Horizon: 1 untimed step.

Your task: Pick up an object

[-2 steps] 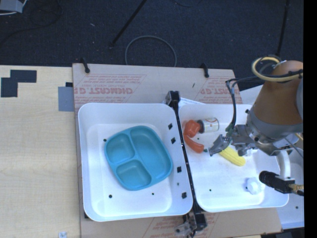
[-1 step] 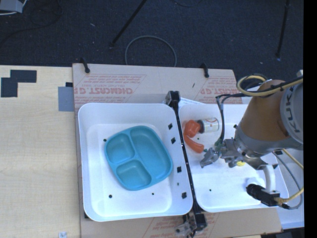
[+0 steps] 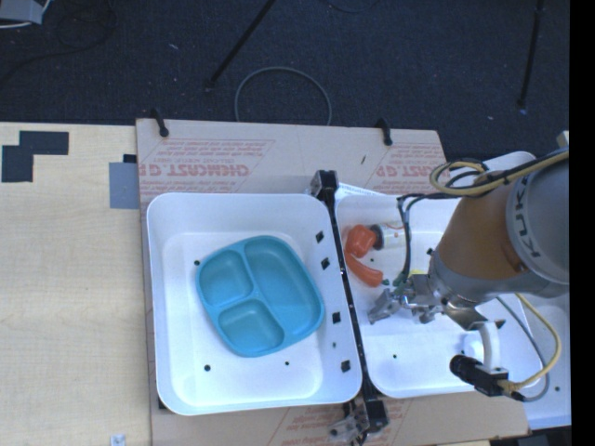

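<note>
Closest to you, low in the frame, the table point(image 3: 74, 342) shows its pale wood on the left, and a brown cardboard sheet point(image 3: 279, 161) lies on it under the two white bins.

Look at the left bin point(image 3: 177, 221) first. A blue plate point(image 3: 260, 294) with three little sections lies flat in it, turned a bit on a slant. It sits near the middle, well away from the walls, so nothing is crowding it.

Now look at the right bin point(image 3: 409, 379). The big grey and orange arm point(image 3: 493, 240) reaches in from the right of the frame and hangs over this bin, so it covers much of the floor. Cables loop around it. The claw point(image 3: 395, 303) is at the arm's tip, in the middle of the frame, just right of the wall between the bins. You can see shiny metal bits there, but you cannot tell if the claw is wide or narrow. You can't see anything held in it.

Just up and left of the claw lies an orange thing point(image 3: 361, 254). It looks like a soft toy or tube, bent in a curve, with a fat part at the top and a thin part below. It rests on the bin floor, close to the dividing wall. This is the likely thing to pick up, since the claw is right beside it.

I think the grab is not done yet. That wall is close, so the claw could bump it.
</note>
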Tool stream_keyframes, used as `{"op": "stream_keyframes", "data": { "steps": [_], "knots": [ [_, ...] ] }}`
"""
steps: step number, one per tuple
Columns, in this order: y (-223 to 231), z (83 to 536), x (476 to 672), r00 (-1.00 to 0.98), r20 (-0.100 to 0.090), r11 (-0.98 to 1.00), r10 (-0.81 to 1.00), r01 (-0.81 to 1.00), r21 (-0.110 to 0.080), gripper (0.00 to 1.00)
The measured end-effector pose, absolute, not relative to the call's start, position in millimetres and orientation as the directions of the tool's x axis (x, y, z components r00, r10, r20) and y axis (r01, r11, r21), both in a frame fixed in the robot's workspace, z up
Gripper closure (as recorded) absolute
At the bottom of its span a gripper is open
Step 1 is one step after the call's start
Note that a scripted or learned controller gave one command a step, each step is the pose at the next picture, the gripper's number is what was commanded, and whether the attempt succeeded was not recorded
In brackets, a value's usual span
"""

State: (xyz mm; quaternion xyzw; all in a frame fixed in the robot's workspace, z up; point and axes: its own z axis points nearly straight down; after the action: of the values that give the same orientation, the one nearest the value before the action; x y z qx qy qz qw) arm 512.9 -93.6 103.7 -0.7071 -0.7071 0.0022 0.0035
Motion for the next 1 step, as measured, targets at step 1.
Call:
{"op": "stream_keyframes", "data": {
  "steps": [1],
  "knots": [
    [-92.7, 86.8, 512.4, 0.0, 0.001, 0.0, 1.0, 1.0, -0.005, 0.0]
  ]
}}
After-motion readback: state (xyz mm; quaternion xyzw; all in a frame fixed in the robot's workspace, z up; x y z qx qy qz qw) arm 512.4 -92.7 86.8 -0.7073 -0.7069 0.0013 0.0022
